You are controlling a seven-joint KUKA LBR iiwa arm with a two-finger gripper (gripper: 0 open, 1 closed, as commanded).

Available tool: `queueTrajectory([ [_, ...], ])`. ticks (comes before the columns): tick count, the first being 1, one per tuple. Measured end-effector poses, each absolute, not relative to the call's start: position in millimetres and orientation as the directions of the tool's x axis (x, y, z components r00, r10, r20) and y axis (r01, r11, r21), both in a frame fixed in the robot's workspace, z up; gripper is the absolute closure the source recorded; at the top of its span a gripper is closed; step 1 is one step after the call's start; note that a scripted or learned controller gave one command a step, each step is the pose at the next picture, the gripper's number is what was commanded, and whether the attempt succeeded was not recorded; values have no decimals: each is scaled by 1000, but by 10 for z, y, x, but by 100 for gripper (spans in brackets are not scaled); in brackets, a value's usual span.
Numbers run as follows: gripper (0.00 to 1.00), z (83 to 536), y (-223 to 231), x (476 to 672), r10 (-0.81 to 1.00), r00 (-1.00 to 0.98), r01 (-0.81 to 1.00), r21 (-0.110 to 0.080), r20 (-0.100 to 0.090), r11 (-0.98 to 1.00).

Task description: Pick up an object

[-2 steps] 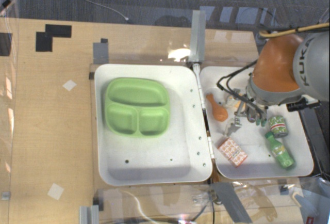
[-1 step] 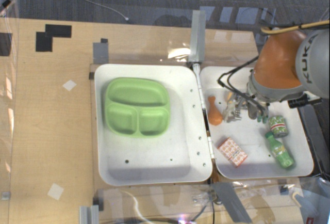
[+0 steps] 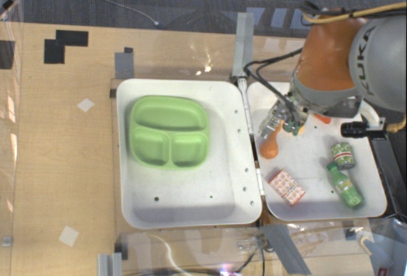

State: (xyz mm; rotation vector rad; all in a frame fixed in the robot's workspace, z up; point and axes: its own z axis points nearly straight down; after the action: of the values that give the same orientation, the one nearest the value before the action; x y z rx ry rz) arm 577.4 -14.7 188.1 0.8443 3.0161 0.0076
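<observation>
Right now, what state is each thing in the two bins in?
Green plate: flat, right side up, left bin.
Carrot: lying down, right bin, just under the gripper.
Patterned box: lying flat, tilted.
Green bottle: on its side.
Small can: beside the bottle's top.

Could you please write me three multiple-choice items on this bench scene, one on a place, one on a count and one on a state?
1. Where does the green divided tray lie?
A. left bin
B. right bin
C. bare bench

2. How many compartments has it?
A. two
B. three
C. five

3. How is the green bottle placed?
A. upright
B. lying on its side
C. lifted by the gripper

Answers: 1 A, it rests in the left bin. 2 B, one long section above two smaller ones. 3 B, it lies flat in the right bin.
</observation>
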Motion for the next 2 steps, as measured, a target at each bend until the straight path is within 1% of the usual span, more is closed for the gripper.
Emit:
queueTrajectory([
  [1,100,2203,386,5158,771,-637,771,7,-2,637],
  [2,100,2009,782,4980,983,-183,983,2,1,183],
])
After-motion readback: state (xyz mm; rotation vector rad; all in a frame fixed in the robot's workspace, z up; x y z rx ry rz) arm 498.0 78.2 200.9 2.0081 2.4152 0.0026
